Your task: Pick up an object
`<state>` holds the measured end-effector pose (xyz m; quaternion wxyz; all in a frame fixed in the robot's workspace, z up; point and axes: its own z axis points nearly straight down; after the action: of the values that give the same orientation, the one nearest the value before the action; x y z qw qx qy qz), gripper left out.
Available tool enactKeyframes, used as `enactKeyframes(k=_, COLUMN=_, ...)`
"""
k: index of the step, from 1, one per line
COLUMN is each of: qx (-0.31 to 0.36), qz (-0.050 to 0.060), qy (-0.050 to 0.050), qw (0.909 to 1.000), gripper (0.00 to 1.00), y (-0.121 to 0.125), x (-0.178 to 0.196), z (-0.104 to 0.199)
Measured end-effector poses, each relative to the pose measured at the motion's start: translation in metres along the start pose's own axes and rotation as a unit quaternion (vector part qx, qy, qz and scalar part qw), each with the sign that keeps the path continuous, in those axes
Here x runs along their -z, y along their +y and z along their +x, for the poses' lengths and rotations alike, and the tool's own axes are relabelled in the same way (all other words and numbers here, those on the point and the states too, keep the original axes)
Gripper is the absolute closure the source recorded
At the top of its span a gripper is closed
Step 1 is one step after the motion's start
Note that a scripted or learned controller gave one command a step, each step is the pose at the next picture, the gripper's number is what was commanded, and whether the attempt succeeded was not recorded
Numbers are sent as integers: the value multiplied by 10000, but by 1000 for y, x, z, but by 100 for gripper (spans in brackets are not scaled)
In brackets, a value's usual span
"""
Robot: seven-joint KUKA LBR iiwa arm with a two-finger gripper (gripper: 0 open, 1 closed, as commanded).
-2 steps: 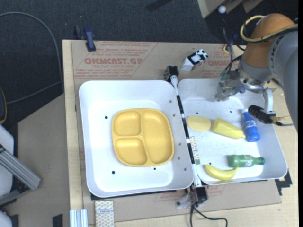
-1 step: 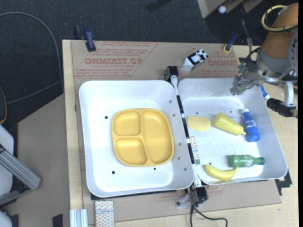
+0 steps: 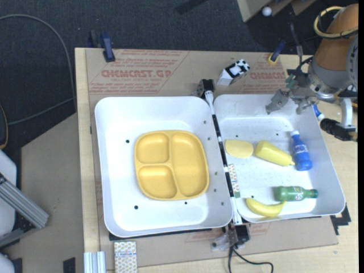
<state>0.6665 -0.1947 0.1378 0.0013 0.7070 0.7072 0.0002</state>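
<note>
Objects for picking all lie in the right bin (image 3: 333,178) — five of them. One blue bottle (image 3: 300,151) lies near the right wall, long axis running up-down in the view, white cap toward the far side. One green bottle (image 3: 294,194) lies crosswise near the near edge, cap pointing right. One banana (image 3: 263,207) curves along the near wall, just left of the green bottle. Two pale yellow pieces sit mid-bin: a rounded one (image 3: 239,148) by the left wall and a longer wedge (image 3: 273,153) slanting down to the right, close to the blue bottle. The left bin (image 3: 114,118) holds one yellow divided plate (image 3: 171,164), with bare floor around it. The gripper (image 3: 291,100) hangs over the right bin's far edge, fingers spread apart with nothing between them.
</note>
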Motion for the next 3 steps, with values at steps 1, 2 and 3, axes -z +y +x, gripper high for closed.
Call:
enactKeyframes(k=1, qx=17, qz=23, qy=54, qw=10000, gripper=0, y=-42, x=-54, z=-24)
enactKeyframes(k=2, qx=14, qz=20, qy=50, qw=10000, gripper=0, y=-89, x=-53, z=-25)
enactKeyframes(k=3, qx=10, qz=5, qy=23, qw=10000, gripper=100, y=-89, x=-43, z=-26)
